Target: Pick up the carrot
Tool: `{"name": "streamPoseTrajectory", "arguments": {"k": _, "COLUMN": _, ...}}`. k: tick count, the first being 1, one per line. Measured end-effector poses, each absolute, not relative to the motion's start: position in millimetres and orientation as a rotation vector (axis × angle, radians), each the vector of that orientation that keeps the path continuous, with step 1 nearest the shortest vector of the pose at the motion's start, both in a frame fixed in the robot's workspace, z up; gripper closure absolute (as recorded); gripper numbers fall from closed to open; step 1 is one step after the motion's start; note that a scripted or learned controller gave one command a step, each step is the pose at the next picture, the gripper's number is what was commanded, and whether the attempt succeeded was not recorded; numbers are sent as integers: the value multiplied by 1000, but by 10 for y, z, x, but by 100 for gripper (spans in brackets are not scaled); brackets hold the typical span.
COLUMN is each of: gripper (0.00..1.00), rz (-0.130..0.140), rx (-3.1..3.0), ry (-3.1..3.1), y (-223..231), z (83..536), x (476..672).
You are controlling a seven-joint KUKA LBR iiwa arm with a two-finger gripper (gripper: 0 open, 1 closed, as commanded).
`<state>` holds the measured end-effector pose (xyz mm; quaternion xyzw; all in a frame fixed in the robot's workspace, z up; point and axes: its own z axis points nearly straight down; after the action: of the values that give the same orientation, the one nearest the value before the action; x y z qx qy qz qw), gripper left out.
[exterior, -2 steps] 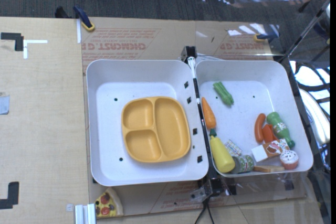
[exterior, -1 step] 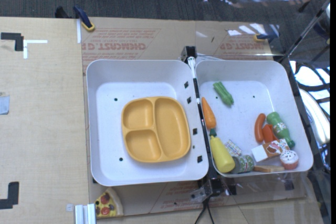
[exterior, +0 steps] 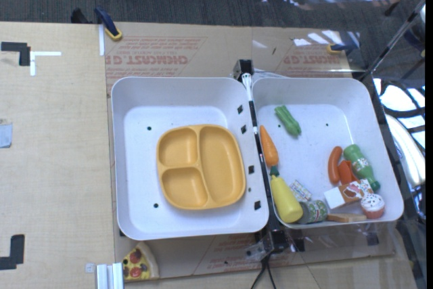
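Note:
The carrot (exterior: 268, 147) is orange with a green stub at its lower end. It lies lengthwise along the left wall of the right bin (exterior: 318, 97), close to the divider between the bins. A yellow mustard bottle (exterior: 285, 199) lies just below it, nearly touching its green end.
The left bin (exterior: 135, 105) holds a yellow three-compartment plate (exterior: 201, 166). In the right bin lie a green pepper (exterior: 288, 120), a red sausage (exterior: 335, 165), a green bottle (exterior: 361, 166), a can (exterior: 312, 211) and several small food toys at the lower right. A pizza slice toy (exterior: 137, 266) rests outside the bins.

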<state>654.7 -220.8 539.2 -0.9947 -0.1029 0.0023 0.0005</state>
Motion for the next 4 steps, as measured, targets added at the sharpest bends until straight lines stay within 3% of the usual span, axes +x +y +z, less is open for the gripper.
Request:
{"name": "streamPoseTrajectory", "arguments": {"k": 1, "gripper": 100, "rz": 12, "rx": -3122, "ry": -335, "y": -2186, "z": 5462, "x": 6566}}
{"name": "streamPoseTrajectory", "arguments": {"k": 2, "gripper": 0, "rz": 13, "rx": -3122, "ry": -334, "y": -2188, "z": 5460, "x": 6566}}
{"name": "streamPoseTrajectory", "arguments": {"k": 3, "gripper": 100, "rz": 16, "rx": -3121, "ry": -344, "y": -2166, "z": 5532, "x": 6584}}
{"name": "streamPoseTrajectory", "arguments": {"k": 4, "gripper": 0, "rz": 17, "rx": -3121, "ry": -344, "y": -2167, "z": 5531, "x": 6584}}
